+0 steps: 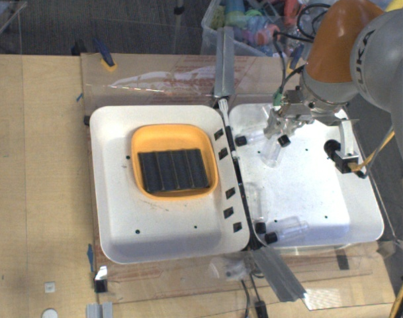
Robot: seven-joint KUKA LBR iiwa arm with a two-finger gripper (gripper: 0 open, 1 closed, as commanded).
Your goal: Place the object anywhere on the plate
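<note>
My gripper [278, 126] hangs near the right bin's [360, 217] far edge; whether it holds anything I cannot tell, so I should confirm before crossing to the plate [209, 139].

Single fixed camera high above the bench [36, 177], slanted down across both white bins [115, 237].

A pale wooden bench [36, 177] carries two shallow white bins side by side: the left bin [115, 230] at nine o'clock, the right bin [333, 211] at three. A grey rail [224, 71] runs between them toward twelve o'clock.
</note>
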